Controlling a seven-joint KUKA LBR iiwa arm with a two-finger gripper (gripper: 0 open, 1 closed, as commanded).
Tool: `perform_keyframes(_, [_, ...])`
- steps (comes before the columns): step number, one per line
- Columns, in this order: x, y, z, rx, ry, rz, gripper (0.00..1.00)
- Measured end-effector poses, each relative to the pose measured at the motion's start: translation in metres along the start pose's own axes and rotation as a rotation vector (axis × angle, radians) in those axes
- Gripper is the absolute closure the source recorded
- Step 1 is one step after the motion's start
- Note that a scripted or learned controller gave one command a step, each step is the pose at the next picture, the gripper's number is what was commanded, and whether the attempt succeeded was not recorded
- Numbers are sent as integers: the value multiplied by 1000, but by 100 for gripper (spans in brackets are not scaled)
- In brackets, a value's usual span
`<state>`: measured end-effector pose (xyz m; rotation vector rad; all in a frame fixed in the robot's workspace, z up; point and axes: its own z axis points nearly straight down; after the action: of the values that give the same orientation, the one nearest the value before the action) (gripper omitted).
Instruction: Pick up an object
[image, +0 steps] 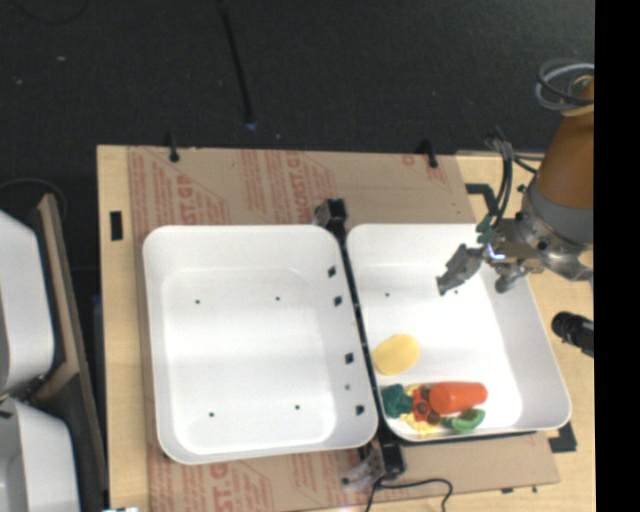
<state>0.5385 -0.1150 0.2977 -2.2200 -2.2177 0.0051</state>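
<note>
Hovering over the right bin (520, 330), the fingers (455, 272) spread apart, holding nothing; toy heap (440, 402) blurs together.

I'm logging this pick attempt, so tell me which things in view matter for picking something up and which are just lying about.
For the job: gripper; yellow object; orange-red object; green object; right bin, which holds them.

Lying about: left bin; cardboard sheet under the bins; black cable.
</note>
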Motion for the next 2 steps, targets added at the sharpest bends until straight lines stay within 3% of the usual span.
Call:
perform_keyframes(1, [0, 1, -3, -6, 0, -1, 0])
perform_keyframes(2, [5, 4, 58, 0, 0, -1, 0])
